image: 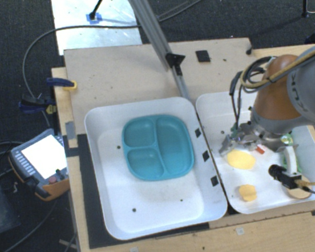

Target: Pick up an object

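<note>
Camera view shows two white bins side by side, the left bin [116,203] and the right bin [218,108]. One teal plate [158,146] lies flat in the left bin, split into three compartments: two on its left and one long one on its right. Two yellow things lie in the right bin. The oval [242,159] is the larger and paler, and the lump [247,192] is smaller and more orange, lying near the oval towards the bin's front wall.

The gripper [229,143] hangs low in the right bin, just beside the oval's upper left edge. Whether it touches the oval cannot be told, nor how far open it is, and nothing can be seen in its hold.

Three black tabs [206,155] sit along the wall between the bins. One pendant [40,164] lies off the bench to the left, and its screen is a white glare too small to read. One blue clamp [59,82] grips the bench's far left edge.
</note>
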`<state>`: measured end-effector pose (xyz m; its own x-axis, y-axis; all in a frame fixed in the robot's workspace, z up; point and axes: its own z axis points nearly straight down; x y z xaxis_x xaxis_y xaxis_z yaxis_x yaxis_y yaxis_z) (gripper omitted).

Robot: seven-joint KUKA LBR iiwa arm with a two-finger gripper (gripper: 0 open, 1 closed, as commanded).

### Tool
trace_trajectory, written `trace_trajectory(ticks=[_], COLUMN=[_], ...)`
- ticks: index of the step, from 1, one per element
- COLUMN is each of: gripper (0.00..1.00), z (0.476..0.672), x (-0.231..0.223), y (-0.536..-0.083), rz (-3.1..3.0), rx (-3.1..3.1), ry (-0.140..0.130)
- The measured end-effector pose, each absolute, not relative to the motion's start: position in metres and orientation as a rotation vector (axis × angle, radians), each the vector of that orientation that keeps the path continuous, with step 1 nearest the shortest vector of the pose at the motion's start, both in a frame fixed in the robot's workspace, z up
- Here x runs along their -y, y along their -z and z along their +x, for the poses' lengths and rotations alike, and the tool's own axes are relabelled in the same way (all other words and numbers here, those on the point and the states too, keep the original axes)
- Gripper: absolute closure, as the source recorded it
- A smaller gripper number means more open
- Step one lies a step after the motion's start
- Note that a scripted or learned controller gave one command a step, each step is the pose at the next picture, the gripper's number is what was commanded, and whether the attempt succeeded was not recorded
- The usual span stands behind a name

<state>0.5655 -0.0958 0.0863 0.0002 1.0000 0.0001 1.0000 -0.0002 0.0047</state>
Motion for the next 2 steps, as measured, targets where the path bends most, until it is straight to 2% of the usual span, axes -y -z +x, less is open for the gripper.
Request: trace_trajectory(ticks=[1,2], gripper=[1.0,1.0], z=[0.568,0.563], x=[0.096,0.09], y=[-0.099,-0.147], rz=[2.216,2.215], rx=[-2.214,-2.223], ry=[-0.012,-0.005])
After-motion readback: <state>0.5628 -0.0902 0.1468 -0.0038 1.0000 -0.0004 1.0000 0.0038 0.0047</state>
